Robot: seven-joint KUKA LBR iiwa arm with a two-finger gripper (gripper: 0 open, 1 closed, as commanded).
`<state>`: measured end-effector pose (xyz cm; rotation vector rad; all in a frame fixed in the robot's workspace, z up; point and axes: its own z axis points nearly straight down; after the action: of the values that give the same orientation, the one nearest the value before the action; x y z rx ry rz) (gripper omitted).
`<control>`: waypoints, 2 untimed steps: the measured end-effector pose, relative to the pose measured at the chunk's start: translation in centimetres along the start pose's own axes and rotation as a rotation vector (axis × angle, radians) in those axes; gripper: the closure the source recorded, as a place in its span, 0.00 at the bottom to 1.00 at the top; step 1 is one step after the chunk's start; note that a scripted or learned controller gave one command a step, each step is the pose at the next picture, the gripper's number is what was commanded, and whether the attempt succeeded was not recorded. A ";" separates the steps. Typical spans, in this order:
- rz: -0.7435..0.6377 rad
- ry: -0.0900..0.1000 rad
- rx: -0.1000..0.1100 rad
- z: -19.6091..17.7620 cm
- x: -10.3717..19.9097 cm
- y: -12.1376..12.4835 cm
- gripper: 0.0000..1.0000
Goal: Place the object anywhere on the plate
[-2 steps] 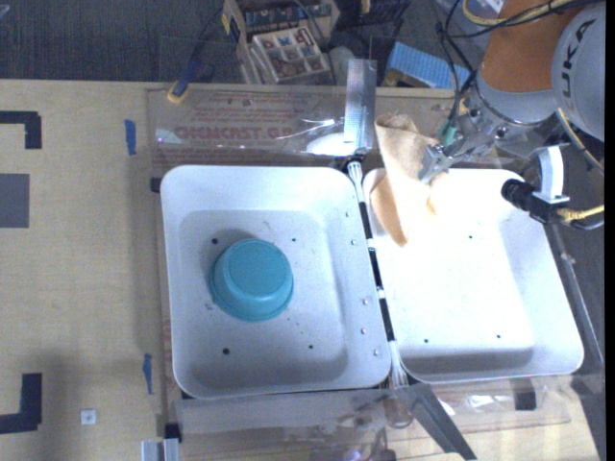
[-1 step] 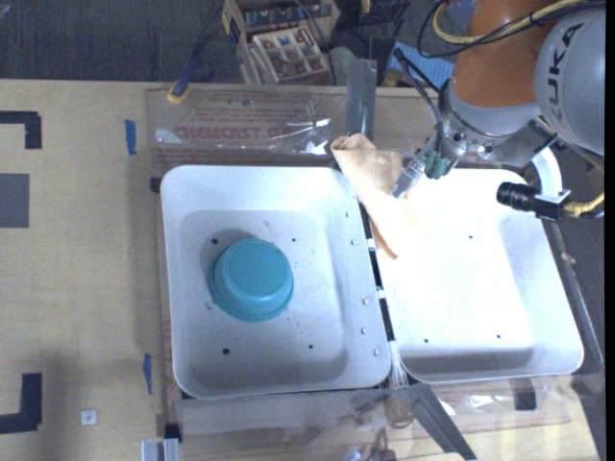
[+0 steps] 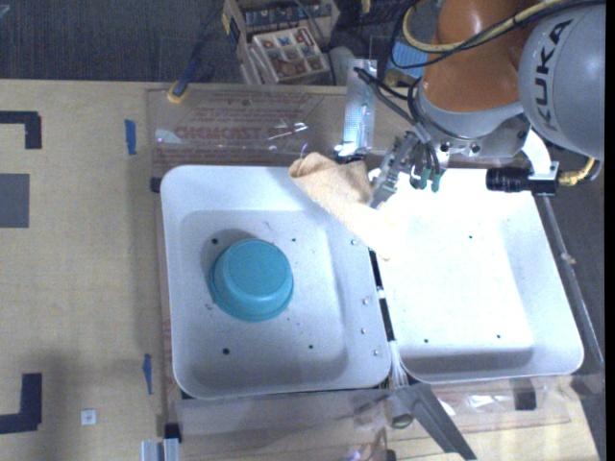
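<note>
A pale yellow cloth (image 3: 334,192) lies crumpled across the back rims where the two bins meet, stretching from the left bin's far right corner towards the right bin. My gripper (image 3: 383,190) hangs at the cloth's right edge, touching or just above it; the contact is too small to read. A round blue plate (image 3: 252,279) rests in the middle of the left bin (image 3: 183,219), well to the front left of the cloth and the gripper.
The right bin (image 3: 500,296) shows bare white floor under the arm. Behind the bins lie a clear plastic sheet (image 3: 240,128) and a metal bracket (image 3: 357,113). The grey and orange arm (image 3: 490,56) fills the upper right.
</note>
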<state>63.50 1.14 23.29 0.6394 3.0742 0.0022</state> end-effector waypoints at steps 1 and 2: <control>-0.397 -0.001 -0.001 -0.3 2.3 3.3 1.00; -0.410 0.000 -0.001 0.9 6.1 7.5 1.00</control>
<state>60.89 10.51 22.39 0.0001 3.1400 0.0029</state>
